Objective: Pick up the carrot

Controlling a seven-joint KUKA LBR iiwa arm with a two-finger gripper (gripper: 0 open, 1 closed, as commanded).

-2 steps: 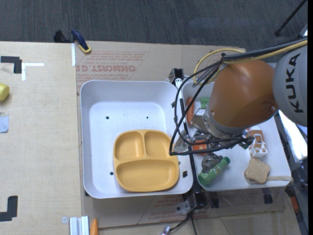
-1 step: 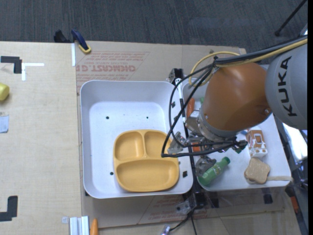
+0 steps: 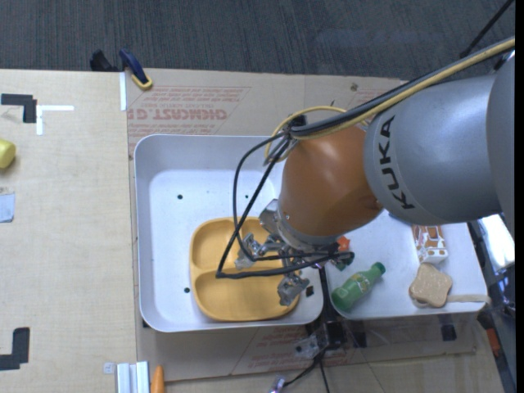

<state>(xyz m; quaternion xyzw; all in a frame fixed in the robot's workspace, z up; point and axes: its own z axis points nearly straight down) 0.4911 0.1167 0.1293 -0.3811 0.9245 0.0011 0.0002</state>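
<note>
My gripper (image 3: 274,267) hangs low over the yellow divided plate (image 3: 214,289) in the left bin (image 3: 164,219), close to the wall between the two bins. The wide orange wrist (image 3: 327,187) covers most of it from above. A small orange-red tip (image 3: 343,242) pokes out by the wrist's right edge, just inside the right bin. It may be the carrot, but most of it is hidden under the arm.
In the right bin (image 3: 385,311) a green bottle (image 3: 357,286) lies near the dividing wall, with a bread slice (image 3: 431,286) and a small printed carton (image 3: 430,242) further right. Black cables loop across the plate. A yellow object (image 3: 5,153) sits on the bench at far left.
</note>
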